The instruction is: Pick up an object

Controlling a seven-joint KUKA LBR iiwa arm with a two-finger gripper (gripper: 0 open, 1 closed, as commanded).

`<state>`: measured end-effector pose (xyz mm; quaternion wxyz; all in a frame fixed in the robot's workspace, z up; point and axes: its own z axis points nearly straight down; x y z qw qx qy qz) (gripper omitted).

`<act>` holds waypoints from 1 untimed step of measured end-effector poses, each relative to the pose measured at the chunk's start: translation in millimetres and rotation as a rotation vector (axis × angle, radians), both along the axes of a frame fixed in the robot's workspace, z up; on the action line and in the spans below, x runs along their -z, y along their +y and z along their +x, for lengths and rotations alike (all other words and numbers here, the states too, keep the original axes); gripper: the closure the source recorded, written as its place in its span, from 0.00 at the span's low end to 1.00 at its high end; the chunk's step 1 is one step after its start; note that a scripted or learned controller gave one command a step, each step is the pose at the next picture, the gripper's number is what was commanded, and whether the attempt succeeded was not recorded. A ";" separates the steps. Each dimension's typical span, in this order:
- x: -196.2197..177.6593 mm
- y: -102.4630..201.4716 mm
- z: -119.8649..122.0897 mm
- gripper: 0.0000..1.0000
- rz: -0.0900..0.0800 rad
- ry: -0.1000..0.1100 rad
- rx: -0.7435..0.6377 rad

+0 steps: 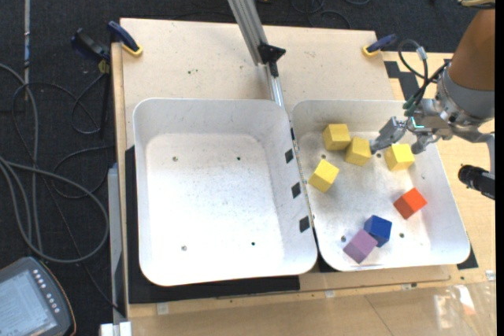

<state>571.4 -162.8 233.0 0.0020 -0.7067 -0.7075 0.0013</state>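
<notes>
Camera view: gripper above yellow cube

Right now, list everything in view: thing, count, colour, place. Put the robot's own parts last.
yellow cubes: four, yellow, upper half of the right bin
orange cube: one, orange, right bin, toward its right side
blue cube: one, blue, right bin, near the front, touching the purple one
purple cube: one, purple, right bin, front edge
bins: two, white, side by side on the bench
clamps: two, blue and yellow, bench's back corners
gripper: one, grey, over the right bin by a yellow cube
</notes>
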 end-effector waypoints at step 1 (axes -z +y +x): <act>-2.5 -0.2 0.9 0.00 -0.001 -0.005 0.000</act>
